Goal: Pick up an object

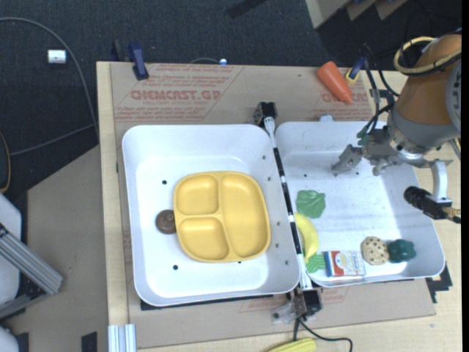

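Claw (pixel 360 160) hangs with fingers apart over the right bin's (pixel 322 134) bare upper half; cookie (pixel 374 250), green leaf (pixel 311 203) and banana (pixel 306 235) crowd its lower edge on the cardboard-covered tabletop (pixel 183 94)

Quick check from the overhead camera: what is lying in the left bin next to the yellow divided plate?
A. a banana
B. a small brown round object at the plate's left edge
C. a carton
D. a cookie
B: a small brown round object sits against the left edge of the yellow divided plate in the left bin.
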Controlling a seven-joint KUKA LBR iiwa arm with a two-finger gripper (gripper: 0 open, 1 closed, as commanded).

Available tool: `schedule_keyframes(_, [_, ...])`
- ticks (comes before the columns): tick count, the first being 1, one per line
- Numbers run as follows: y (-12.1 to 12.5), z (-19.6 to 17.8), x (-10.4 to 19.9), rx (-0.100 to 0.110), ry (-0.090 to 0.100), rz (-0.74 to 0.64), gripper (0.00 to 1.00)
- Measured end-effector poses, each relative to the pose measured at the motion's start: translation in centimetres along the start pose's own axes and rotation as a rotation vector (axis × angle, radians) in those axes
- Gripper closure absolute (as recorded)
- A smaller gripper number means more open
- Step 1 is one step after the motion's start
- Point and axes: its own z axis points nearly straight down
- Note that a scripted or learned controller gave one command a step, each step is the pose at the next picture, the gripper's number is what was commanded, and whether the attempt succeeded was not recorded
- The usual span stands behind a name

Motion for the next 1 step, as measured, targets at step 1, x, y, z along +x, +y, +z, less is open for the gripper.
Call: schedule_keyframes(1, [-0.77, 6.38, 5.32, -0.002, 0.0, 0.0, 0.0])
